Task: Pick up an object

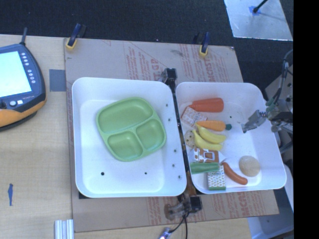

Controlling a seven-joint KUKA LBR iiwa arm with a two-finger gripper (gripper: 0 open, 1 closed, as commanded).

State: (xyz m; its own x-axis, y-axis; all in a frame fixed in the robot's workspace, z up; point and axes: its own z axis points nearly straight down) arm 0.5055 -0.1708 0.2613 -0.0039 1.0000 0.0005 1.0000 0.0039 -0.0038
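The right bin [264,148] holds several toy foods: a red-orange carrot [206,105], a smaller orange carrot [212,126], yellow bananas [208,138], a cracker [192,117], a small printed box [205,156], a green cucumber [204,168], a red sausage [234,174], a pale bread roll [249,166] and a green-white box [216,181]. My gripper [255,120] hangs over the bin's right side, above bare floor, to the right of the small carrot and above the bread roll. Nothing shows in its grasp.
The left bin [84,133] carries a green divided plate [131,128]. A tablet-like pendant [17,86] lies on the bench at far left. Clamps [73,38] [204,45] pin the cardboard at the back. The arm's body [281,116] crowds the right edge.
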